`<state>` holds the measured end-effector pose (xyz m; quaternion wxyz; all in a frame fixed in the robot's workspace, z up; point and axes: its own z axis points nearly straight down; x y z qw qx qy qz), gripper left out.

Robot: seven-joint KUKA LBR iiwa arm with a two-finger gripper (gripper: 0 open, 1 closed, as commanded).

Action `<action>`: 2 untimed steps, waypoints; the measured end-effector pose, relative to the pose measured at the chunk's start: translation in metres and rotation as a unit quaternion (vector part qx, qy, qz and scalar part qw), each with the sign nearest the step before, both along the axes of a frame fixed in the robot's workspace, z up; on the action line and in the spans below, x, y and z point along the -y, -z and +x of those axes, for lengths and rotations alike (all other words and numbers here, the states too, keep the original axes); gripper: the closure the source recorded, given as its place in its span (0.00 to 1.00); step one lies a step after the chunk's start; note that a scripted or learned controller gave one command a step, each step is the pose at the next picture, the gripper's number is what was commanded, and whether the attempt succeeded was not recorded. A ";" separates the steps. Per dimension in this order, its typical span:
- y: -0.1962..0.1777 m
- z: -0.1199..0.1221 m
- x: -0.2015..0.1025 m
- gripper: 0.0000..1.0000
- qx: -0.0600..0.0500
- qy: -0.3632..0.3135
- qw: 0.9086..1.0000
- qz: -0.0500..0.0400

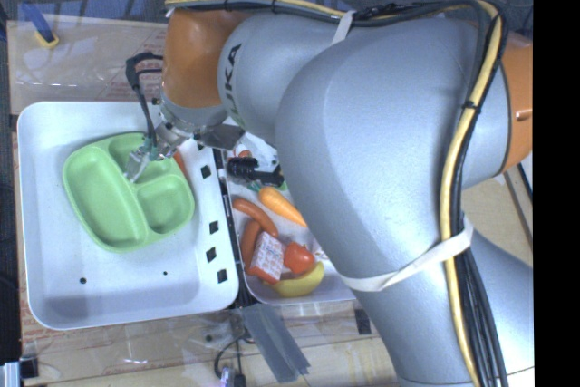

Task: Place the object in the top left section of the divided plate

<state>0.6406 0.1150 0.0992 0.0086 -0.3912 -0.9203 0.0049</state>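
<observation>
Camera view: tool (pixel 145 157) low over green divided plate (pixel 127 195), likely for placing; grip state cannot be told.

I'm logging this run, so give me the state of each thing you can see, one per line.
Divided plate: lying flat in the left bin.
Tool: low over the plate's upper section.
Carrot: lying in the right bin.
Banana: lying at that bin's near edge.
</observation>
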 end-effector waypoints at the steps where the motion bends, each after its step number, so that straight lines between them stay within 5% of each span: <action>1: -0.007 0.001 0.001 1.00 0.000 -0.001 1.000 -0.001; 2: 0.011 0.009 0.007 1.00 0.005 0.030 1.000 0.000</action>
